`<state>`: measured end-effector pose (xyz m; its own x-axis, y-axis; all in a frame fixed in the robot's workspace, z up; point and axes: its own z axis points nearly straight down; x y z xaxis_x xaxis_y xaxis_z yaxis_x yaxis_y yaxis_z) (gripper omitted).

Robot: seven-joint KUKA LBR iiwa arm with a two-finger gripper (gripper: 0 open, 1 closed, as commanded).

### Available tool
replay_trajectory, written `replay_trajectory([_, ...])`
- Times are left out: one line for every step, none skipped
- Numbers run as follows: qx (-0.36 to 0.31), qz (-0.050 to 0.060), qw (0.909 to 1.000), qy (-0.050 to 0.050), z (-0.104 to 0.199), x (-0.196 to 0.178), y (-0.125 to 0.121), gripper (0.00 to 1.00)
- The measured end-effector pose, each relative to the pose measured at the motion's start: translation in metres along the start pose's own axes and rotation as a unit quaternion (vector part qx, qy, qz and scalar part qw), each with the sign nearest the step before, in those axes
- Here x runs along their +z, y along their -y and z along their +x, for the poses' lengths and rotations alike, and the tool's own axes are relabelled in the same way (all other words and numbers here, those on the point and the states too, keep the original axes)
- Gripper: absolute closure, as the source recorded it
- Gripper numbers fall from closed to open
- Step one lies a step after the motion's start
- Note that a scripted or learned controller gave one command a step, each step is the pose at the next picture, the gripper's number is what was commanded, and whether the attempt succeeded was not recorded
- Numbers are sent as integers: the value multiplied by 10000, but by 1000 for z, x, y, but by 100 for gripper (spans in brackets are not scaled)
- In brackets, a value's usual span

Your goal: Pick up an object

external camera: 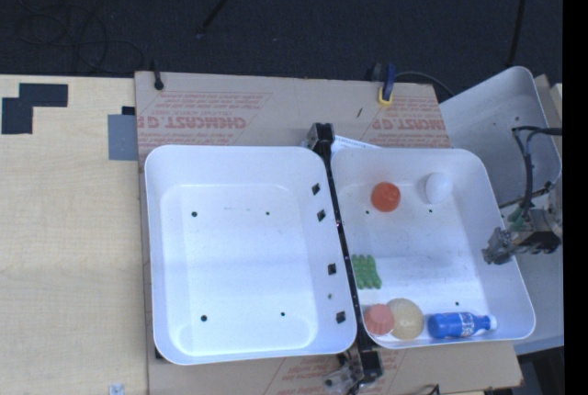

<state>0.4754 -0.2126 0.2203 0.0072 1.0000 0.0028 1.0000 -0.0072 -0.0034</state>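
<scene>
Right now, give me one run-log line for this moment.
gripper: at right bin's right rim, holding nothing | blue bottle, orange ball, green piece: in bin

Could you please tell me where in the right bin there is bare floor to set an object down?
The right bin has bare floor in its middle, bordered by the orange ball and white ball above, the green block at left. Its near edge is crowded: pink ball, yellow ball, blue bottle.

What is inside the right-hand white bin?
Inside the right white bin: an orange ball, a white ball, a green ridged piece, a pink ball, a yellowish ball and a blue bottle. Nothing is visibly covered.
</scene>
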Motion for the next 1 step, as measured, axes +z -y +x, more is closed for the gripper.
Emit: replay_trajectory([6,1,10000,-1,0,0,0,100])
